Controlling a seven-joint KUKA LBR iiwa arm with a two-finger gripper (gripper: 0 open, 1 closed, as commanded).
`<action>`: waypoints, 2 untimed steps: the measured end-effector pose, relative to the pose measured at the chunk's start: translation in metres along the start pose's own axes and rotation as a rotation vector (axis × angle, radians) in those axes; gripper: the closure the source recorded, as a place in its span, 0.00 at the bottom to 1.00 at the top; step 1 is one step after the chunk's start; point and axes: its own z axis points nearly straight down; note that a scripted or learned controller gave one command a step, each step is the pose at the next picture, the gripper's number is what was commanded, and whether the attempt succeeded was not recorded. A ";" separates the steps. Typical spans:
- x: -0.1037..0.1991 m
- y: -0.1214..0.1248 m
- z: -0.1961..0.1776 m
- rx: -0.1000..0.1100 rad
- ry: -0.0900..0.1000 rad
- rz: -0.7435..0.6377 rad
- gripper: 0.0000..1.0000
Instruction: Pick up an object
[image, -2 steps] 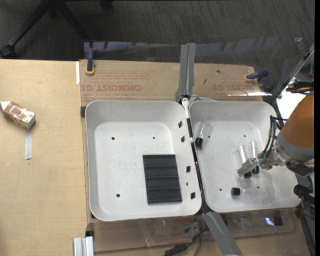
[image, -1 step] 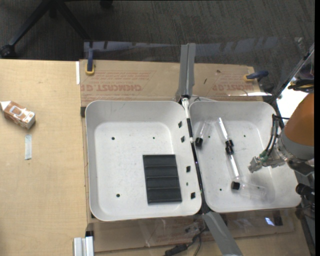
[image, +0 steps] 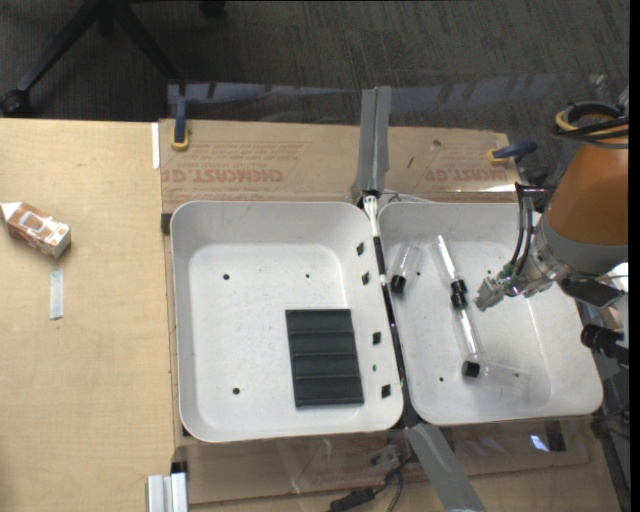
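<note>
The gripper (image: 493, 293) hovers near the right white bin's (image: 570, 400) right edge, beside clear black-capped tubes (image: 458, 300) evidently targeted; finger state unclear.

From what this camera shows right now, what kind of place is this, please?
Probably a robotics lab test bench, not a home or shop. Two shallow white bins, the left bin and the right bin, sit side by side on cardboard, a grey and orange arm reaches over them, and office carpet lies behind.
</note>
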 end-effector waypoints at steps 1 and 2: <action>0.000 0.000 0.000 0.000 0.000 0.001 0.00; -0.048 0.034 0.090 0.000 -0.001 -0.079 0.00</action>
